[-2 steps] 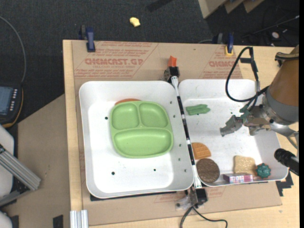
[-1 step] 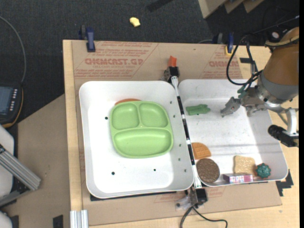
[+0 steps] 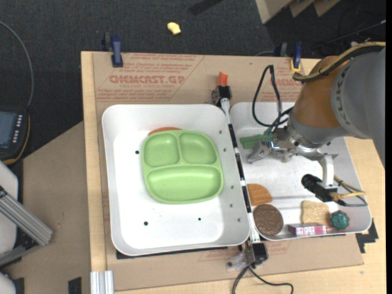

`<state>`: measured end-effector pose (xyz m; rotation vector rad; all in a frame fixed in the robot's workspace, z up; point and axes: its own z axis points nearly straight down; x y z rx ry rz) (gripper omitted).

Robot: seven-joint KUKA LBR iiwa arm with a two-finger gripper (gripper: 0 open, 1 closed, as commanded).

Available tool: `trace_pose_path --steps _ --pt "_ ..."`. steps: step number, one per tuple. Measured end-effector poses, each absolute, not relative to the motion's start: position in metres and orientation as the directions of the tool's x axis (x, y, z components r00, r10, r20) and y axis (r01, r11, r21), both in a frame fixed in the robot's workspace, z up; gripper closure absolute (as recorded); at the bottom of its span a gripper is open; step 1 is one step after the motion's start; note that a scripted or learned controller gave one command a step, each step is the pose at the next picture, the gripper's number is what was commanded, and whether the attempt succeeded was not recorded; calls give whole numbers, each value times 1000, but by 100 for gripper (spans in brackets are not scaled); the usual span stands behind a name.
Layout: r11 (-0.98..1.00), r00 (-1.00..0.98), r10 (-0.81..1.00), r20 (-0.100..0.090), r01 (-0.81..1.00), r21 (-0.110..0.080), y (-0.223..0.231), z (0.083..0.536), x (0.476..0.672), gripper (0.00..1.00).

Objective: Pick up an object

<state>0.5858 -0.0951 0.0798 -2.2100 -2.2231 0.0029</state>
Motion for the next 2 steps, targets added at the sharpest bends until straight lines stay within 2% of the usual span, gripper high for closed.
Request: trace_pose_path --steps 1,2 --pt "-3 3 1000 -4 1000 6 -157 85 624 0" --pt "-4 4 1000 0 1000 -2 -207 85 588 0"
